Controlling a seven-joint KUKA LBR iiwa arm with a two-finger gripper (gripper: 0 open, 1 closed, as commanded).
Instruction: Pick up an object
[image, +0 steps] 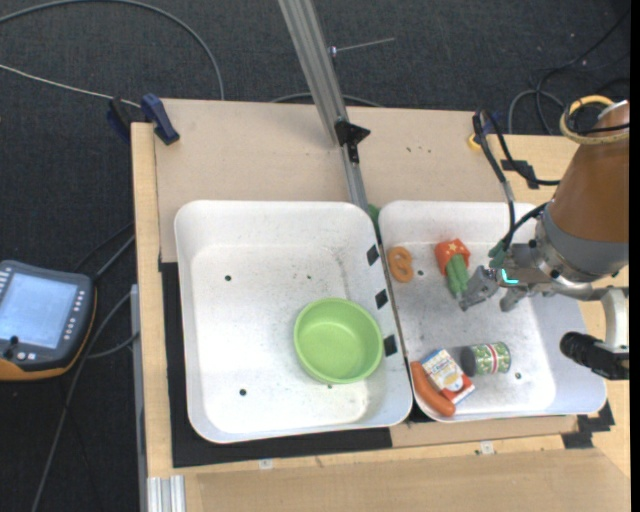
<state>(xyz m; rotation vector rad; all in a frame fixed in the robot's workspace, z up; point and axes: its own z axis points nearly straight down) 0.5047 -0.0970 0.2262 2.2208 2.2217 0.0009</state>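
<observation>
Over the right bin (540, 395) my jaws (492, 287) hung low, reaching in from the right side, with my grey wrist and orange band above them. I could not tell how far apart they stood, nor whether anything lay between them; their tip sat just beside the green-and-red toy vegetable (455, 263), touching it or nearly so. That vegetable lay in the upper middle of the right bin, with a small orange ring (401, 263) near it by the bin's left wall. Toward the front of the same bin lay a green can (487, 358) on its side, a small carton (445, 369) just beside it, and an orange carrot-like piece (431, 395) at the carton's front left. A green bowl (338, 341) stood upright in the left bin (215, 300), near its front right corner. Both bins rested on my bench (250, 150).
</observation>
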